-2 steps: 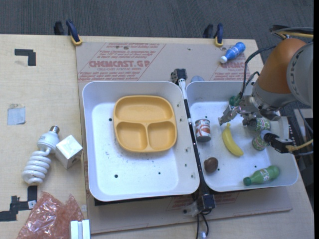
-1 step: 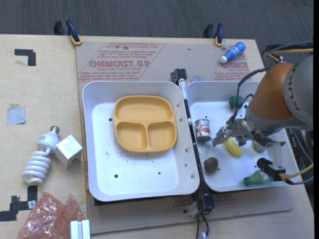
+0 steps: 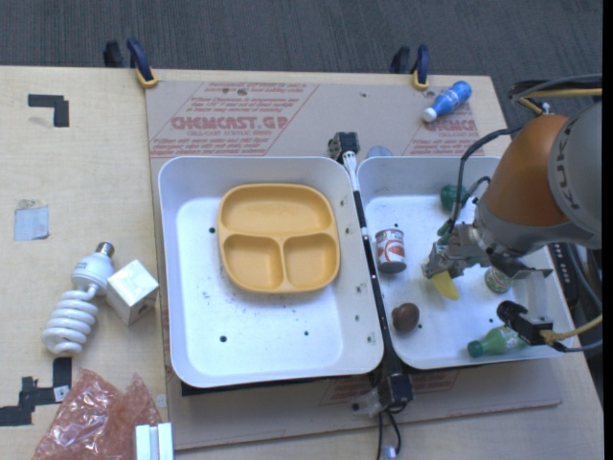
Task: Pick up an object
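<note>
The tool [image 3: 448,264] hung low in the right bin [image 3: 414,353], directly over a yellow object [image 3: 444,286] lying at its tip, nothing visibly lifted, so the pick looked unfinished.

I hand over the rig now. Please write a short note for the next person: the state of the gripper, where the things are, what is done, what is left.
Gripper: down in the right bin, just above a yellow object; whether it grips it cannot be told.
Right bin also holds a small can, a brown ball, a green bottle and a dark green item.
Left bin holds a yellow divided plate.
Outside the bins: blue bottle, light bulb, white cube.
Done: the arm has reached into the bin.
Left: a confirmed grasp and lift.
</note>
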